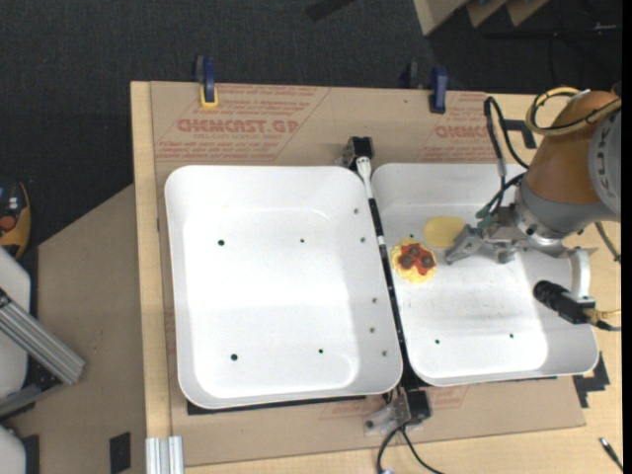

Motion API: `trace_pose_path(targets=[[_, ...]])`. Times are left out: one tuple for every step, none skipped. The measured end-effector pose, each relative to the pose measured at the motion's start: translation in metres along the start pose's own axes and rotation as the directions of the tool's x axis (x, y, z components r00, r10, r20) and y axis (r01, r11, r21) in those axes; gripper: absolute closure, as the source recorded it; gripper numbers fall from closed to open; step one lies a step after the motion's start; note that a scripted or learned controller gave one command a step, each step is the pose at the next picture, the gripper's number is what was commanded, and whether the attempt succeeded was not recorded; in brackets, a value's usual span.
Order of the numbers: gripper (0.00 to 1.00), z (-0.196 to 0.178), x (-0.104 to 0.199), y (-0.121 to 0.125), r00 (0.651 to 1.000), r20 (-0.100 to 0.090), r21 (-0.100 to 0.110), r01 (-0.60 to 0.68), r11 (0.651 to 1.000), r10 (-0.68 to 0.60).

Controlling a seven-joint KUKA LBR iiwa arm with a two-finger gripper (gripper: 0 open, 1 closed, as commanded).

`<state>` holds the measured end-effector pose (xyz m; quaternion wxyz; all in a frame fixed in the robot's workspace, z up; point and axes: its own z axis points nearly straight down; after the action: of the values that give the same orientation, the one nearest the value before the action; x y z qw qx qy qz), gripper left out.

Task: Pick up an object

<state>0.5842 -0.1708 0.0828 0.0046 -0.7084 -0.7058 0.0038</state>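
The camera view looks down at a slant on a bench covered with a brown board (296, 117), on which two shallow white bins are placed side by side. The left bin (197, 294) is the larger one in this view; small dark dots are seen on its floor. The right bin (474, 349) is set just beside it, and a thin dark strip (380, 255) runs between the two rims.

In the right bin, near its left wall, a small yellow object with red and dark parts on top (414, 261) is lying on the floor. A second object, pale yellow and rounded (441, 230), is lying just beside it, toward the back of the bin.

The arm (568, 166) is seen to reach in from the right, with its orange band above the grey wrist. The gripper (460, 249) is held low over the right bin, pointing to the left. Its fingers (464, 250) are seen close to the pale yellow object and near the red-topped one. How far the fingers are apart cannot be told, and nothing is seen between them.

Two blue clamps (206, 71) are fixed at the far edge of the board.
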Motion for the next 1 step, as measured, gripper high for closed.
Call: trace_pose_path(targets=[[0.0, -0.0028, 0.056, 0.0571, 1.0, 0.002, -0.018, 0.009, 1.0, -0.009]])
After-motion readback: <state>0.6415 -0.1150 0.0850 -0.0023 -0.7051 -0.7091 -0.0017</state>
